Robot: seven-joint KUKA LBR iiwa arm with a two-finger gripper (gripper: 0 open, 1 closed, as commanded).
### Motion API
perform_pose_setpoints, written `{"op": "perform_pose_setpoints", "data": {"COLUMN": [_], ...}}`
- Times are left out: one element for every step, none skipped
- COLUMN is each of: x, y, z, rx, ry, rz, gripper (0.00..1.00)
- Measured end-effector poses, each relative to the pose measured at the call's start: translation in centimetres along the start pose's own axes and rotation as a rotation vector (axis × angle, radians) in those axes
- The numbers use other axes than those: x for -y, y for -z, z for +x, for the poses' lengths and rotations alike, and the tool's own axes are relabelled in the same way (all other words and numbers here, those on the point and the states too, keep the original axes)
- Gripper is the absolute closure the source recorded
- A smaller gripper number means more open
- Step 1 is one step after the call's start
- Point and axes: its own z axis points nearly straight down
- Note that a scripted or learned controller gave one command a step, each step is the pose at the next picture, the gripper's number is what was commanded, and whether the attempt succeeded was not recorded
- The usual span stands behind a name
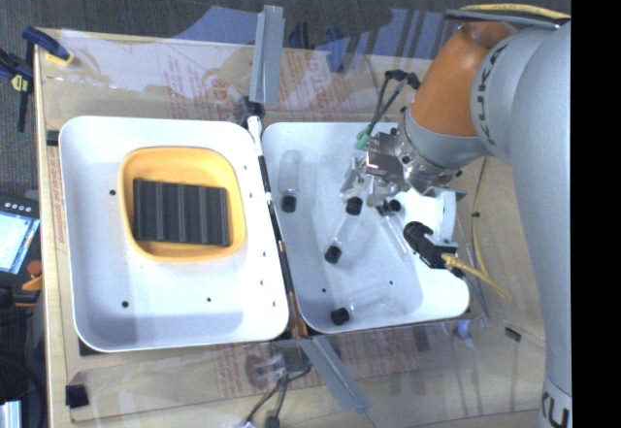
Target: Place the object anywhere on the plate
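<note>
A yellow plate (142, 167) with a dark ridged centre lies in the left bin (92, 290). Several clear tubes with black caps lie in the right bin (312, 149): one near its left wall (288, 185), one in the middle (340, 240), one at the front (361, 305). My gripper (374, 195) hangs low over the upper middle of the right bin, just above and right of the middle tube. The glare and the clear plastic hide whether anything is between it.
The grey arm with its orange band (456, 91) covers the right bin's far right side. A black connector with a yellow cable (427, 244) hangs by the bin's right wall. A metal divider (264, 57) rises between the bins at the back.
</note>
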Motion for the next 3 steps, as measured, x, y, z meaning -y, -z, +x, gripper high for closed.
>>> {"op": "perform_pose_setpoints", "data": {"x": [-0.4,-1.6,-1.6], "y": [-0.4,1.4,1.4], "z": [4.9,12.6,12.6], "rx": [-0.001,0.0,0.0], "ry": [0.249,0.366,0.366], "rz": [0.001,-0.002,-0.002], "gripper": [1.0,1.0,0.0]}}
